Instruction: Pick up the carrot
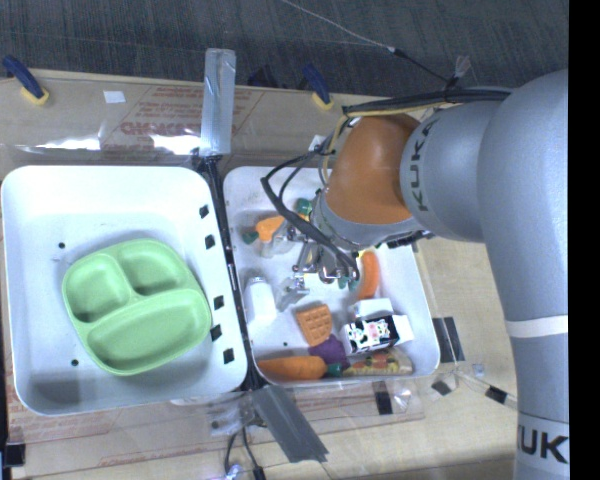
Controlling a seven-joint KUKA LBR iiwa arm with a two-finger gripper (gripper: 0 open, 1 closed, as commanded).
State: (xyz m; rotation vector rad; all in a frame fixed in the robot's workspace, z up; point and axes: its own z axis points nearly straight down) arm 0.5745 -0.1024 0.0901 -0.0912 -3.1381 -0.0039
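Note:
The carrot, a long orange tapered piece, lies along the front wall of the right bin. My gripper hangs over the middle of that bin, under the orange wrist band, roughly a hand's width behind the carrot and apart from it. Nothing shows held in it. The arm covers the bin's back right part.
Around the gripper lie a small orange piece, a red-orange stick, a white bottle, a tan waffle, a purple item and a black-and-white box. The left bin holds a green divided plate.

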